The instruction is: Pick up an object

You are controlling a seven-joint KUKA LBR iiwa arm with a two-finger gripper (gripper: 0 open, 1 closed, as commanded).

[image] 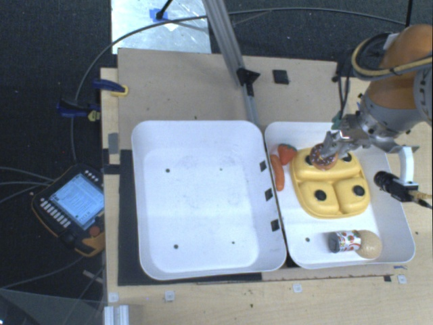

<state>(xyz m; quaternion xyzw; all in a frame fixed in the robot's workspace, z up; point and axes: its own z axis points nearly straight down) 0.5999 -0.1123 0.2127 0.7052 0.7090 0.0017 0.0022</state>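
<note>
Here the gripper (325, 156) sat low over the far edge of the yellow block (330, 185) in the right bin (404, 249); whether it was open or closed could not be told. An orange carrot (278, 171) lay along the bin's left wall, a small bottle (354, 242) near its front edge.

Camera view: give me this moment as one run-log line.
gripper: over yellow block, right bin | grasp: unconfirmed | also: carrot, small can

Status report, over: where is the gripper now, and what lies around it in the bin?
Gripper low over yellow tray in right bin. Nothing seen held. Orange carrot beside tray's left edge; small can lying near front wall.
</note>
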